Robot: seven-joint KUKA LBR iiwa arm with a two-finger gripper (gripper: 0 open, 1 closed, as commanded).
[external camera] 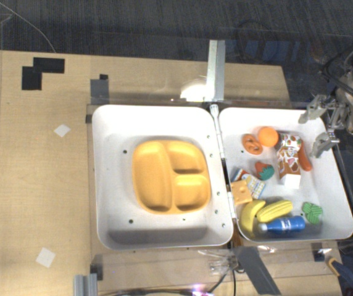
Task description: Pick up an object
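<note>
Nothing's picked up yet. The gripper (322, 124) hangs spread and empty over the right bin (343, 193) at its 1 o'clock corner. The toy food pile, banana (255, 213) included, sits untouched inside. The whole grab's left.

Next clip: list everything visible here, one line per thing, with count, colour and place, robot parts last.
bins: 2, white, side by side on the bench
tray: 1, yellow, three compartments, middle of left bin
orange: 1, orange, far part of right bin
pretzel: 1, orange-brown, left of the orange
carton: 1, white and red, middle of right bin
cheese: 1, yellow, by the right bin's left wall
bananas: 1 bunch, yellow, near part of right bin
bottle: 1, blue, lying beside the bananas
green toy: 1, green, near right corner
tool: 1, grey, over the right bin's far right edge
</note>
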